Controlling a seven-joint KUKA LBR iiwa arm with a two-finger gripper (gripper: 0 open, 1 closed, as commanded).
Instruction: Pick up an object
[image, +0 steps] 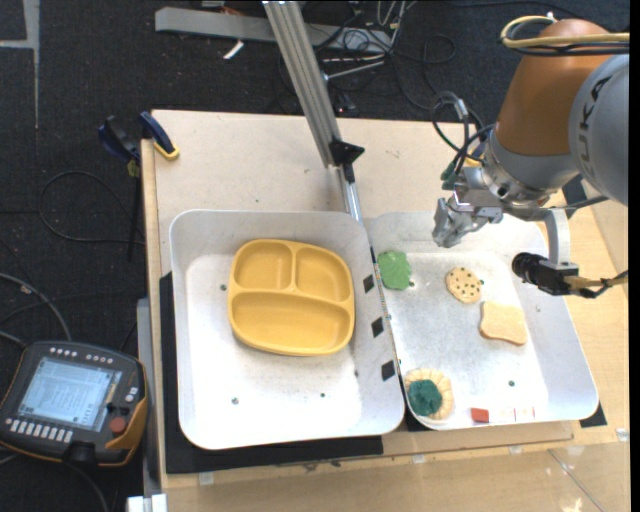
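The arm (560, 110) hangs over the right bin (560, 385), while the left bin (200, 400) holds a yellow divided tray (292, 297). The gripper (452, 228) hovers above the bin's far edge with nothing between its fingers; how wide they stand, I cannot tell. Nothing is picked yet: toast (503, 324), cookie (464, 285) and green piece (394, 270) lie on the bin floor.

A teach pendant (68, 400) w/ lit screen is seen on the dark floor at lower left. A blue-and-yellow clamp (140, 137) is fixed at the bench's (240, 160) far left corner. A slanted metal pole (312, 85) is set behind the bins; cables (365, 45) are strewn beyond it.
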